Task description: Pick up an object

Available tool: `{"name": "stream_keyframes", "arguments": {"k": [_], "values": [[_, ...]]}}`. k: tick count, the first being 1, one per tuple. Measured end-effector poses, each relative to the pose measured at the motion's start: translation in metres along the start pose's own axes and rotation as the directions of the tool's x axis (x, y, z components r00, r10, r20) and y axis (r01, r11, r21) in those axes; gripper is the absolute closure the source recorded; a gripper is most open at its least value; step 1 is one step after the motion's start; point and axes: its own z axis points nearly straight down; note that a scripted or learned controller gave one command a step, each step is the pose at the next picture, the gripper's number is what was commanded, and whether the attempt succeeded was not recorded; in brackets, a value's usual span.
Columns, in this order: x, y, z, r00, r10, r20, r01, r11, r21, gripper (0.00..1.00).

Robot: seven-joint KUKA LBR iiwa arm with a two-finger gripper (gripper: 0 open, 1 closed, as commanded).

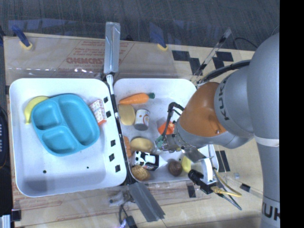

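Hovering over the right bin (156, 85), the gripper (164, 144) sits with finger state indeterminable. Just left of it lies a smooth oval potato (141, 144); beyond, a metal can (141, 119) and tapered carrot (135, 99).

Carrot (135, 99), small can (141, 119), potato (141, 144) in right bin (156, 85)

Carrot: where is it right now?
In the camera view the carrot lies in the right bin, near its far edge on the left side, just above a pale yellow item and a small can.
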Motion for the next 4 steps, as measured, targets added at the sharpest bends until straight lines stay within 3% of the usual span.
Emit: {"name": "stream_keyframes", "arguments": {"k": [1, 2, 3, 4], "values": [[-0.001, 0.000, 0.000, 1.000, 0.000, 0.001, 0.000, 1.000, 0.000, 0.00], [0.025, 0.058, -0.001, 0.968, -0.251, 0.003, 0.251, 0.968, -0.002, 0.00], [-0.045, 0.079, -0.001, 1.000, -0.020, 0.004, 0.020, 1.000, -0.003, 0.00], [-0.021, 0.090, -0.003, 0.981, -0.195, 0.004, 0.195, 0.981, -0.002, 0.00]]}}
